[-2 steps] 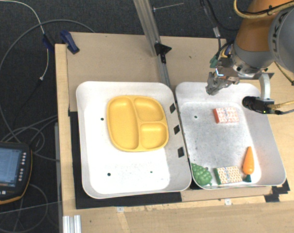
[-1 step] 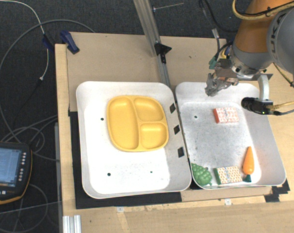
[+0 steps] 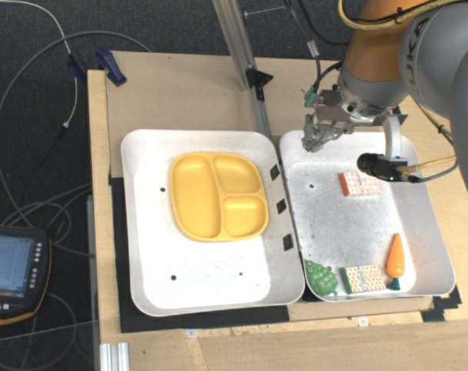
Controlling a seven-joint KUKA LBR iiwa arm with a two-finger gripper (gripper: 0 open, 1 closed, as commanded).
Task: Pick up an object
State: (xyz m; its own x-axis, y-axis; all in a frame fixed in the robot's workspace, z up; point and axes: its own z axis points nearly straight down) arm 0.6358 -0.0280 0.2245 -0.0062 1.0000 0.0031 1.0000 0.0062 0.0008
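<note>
My gripper hangs over the far left corner of the right bin, with nothing visible between its fingers. A small red and white box lies in the right bin, a little to the right of the gripper and nearer the front. An orange carrot lies near the bin's front right. A patterned box and a green bunch of grapes sit along the front edge.
A yellow divided plate lies in the left bin. A metal pole rises behind the bins. A black sensor on a bracket hangs over the right bin. A tablet sits at far left.
</note>
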